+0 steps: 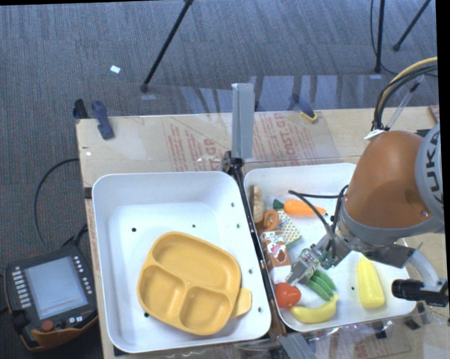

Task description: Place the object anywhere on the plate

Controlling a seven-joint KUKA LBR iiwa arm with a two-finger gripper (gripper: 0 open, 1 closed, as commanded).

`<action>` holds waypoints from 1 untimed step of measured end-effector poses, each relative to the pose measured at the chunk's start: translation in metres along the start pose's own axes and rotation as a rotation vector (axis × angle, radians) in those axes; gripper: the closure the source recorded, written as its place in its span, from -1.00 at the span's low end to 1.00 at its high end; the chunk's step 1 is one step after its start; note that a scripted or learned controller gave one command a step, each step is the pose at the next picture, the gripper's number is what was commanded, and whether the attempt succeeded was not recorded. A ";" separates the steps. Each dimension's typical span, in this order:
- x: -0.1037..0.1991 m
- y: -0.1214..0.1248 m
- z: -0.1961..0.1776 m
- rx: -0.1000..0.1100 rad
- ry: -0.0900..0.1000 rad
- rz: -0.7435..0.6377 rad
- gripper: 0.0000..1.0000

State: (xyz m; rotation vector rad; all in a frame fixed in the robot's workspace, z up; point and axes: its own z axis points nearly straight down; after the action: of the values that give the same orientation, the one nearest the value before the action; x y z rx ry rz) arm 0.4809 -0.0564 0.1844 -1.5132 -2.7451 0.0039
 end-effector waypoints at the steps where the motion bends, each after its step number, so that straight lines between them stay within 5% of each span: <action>1: 0.000 0.000 0.000 0.000 0.000 0.000 -1.00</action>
State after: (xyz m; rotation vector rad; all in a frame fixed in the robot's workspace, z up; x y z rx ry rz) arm 0.4809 -0.0564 0.1844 -1.5132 -2.7451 0.0039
